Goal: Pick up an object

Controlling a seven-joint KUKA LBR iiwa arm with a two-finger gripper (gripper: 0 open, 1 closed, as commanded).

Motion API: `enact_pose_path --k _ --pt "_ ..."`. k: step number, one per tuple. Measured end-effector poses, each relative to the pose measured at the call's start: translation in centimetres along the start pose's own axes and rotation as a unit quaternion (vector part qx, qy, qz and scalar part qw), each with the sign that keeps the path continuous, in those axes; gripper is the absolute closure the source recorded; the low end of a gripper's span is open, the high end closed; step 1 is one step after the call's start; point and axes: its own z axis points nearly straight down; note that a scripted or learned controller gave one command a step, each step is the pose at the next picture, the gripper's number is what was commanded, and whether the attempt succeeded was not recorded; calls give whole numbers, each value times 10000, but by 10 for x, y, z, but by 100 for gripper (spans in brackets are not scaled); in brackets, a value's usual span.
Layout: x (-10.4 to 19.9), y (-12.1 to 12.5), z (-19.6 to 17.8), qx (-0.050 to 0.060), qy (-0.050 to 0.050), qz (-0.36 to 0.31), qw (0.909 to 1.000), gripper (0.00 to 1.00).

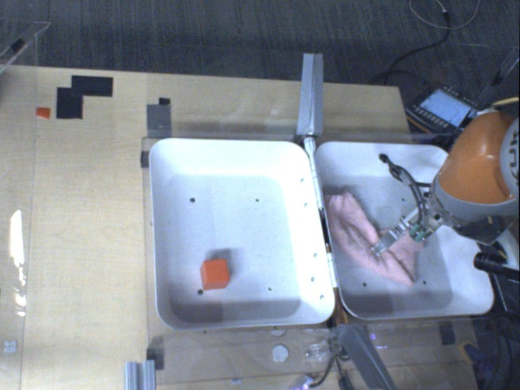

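Observation:
A pink cloth (357,230) lies crumpled in the right bin (463,295), stretching from its left wall toward the middle. My gripper (388,240) reaches in from the right and is down at the cloth's right edge, touching or just above it. An orange block (215,274) sits in the left bin (236,169), near its front left.
A metal divider post (309,96) stands behind the seam between the two bins. The arm's orange band (475,169) hangs over the right bin's right side. Black and orange markers (77,96) lie on the wooden bench at the far left.

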Motion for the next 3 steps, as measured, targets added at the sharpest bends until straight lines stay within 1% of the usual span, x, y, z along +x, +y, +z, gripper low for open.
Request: enact_pose_path --k 1,2,3 --pt "-2 4 -14 -45 -37 -5 10000 100" --pt "-30 -40 -34 38 28 -185 9998 100" --pt "34 41 -102 27 32 -390 9992 100"
